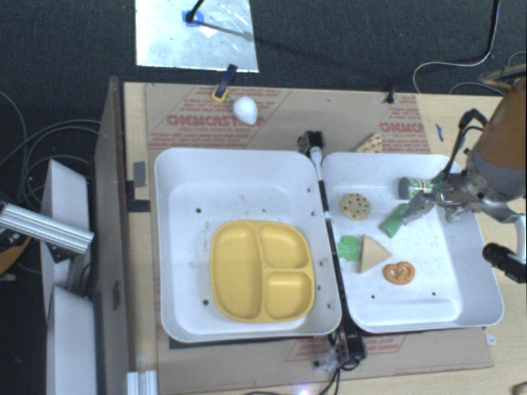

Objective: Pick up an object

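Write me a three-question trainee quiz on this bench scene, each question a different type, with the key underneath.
1. True or false: the yellow divided plate lies in the right bin.
2. Which item lies nearest the front wall of the right bin? A) cookie B) pretzel C) green stick
3. Fill in: the white egg rests outside the bins, on the ______.

Key
1. False; it lies in the left bin.
2. B
3. cardboard sheet
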Controlling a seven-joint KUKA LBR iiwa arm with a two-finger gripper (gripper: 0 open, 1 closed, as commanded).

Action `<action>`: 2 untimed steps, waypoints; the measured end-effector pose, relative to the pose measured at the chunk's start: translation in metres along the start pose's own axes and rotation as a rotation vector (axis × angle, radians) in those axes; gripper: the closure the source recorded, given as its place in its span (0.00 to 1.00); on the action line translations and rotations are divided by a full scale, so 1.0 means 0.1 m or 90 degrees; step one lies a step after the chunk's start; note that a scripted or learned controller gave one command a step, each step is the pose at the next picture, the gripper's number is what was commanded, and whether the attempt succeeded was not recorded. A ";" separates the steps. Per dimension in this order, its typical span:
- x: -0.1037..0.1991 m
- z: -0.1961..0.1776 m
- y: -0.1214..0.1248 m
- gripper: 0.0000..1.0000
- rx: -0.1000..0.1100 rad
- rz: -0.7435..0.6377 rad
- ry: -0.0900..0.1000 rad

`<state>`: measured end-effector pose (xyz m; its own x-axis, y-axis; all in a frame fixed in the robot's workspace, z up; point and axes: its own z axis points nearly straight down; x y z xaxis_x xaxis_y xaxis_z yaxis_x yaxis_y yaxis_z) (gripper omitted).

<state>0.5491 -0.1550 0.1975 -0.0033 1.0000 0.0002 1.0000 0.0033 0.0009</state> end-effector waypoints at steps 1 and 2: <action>-0.01 1.18 0.30 0.00 -0.001 -0.001 -0.001; -0.47 1.11 1.01 0.00 -0.006 -0.002 -0.003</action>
<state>0.6499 -0.2015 0.0866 -0.0056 1.0000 -0.0044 0.9999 0.0057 0.0110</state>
